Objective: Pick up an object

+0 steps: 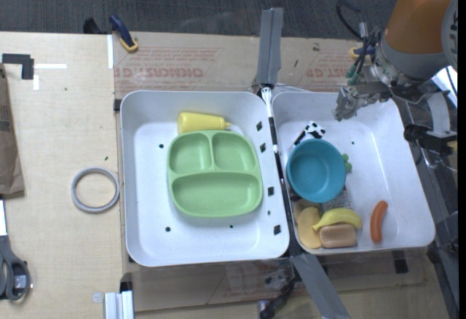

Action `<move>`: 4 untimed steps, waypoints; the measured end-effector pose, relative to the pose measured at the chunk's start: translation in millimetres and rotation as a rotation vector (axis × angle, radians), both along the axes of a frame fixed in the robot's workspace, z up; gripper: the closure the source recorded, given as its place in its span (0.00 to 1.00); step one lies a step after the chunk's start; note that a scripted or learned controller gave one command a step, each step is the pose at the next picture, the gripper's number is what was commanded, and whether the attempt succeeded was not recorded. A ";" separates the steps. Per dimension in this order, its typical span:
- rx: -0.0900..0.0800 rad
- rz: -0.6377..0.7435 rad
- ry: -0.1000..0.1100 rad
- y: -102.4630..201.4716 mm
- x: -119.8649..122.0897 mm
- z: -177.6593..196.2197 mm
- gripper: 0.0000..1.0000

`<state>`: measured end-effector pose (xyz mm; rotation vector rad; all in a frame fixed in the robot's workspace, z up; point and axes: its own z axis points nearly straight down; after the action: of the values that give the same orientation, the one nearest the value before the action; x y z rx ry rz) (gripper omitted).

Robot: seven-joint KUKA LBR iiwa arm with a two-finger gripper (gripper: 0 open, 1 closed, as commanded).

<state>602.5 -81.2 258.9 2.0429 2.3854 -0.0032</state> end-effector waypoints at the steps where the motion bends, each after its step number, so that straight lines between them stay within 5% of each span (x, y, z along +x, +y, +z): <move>1: 0.000 0.046 0.000 8.6 1.5 44.9 1.00; 2: 0.000 0.046 0.001 8.6 1.5 44.8 0.00; 3: 0.001 0.043 0.002 -35.1 -17.3 -38.6 0.00; 4: 0.001 0.074 0.001 -39.5 6.3 -100.9 0.00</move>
<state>608.8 -120.7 158.0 1.9546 2.4602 -0.0035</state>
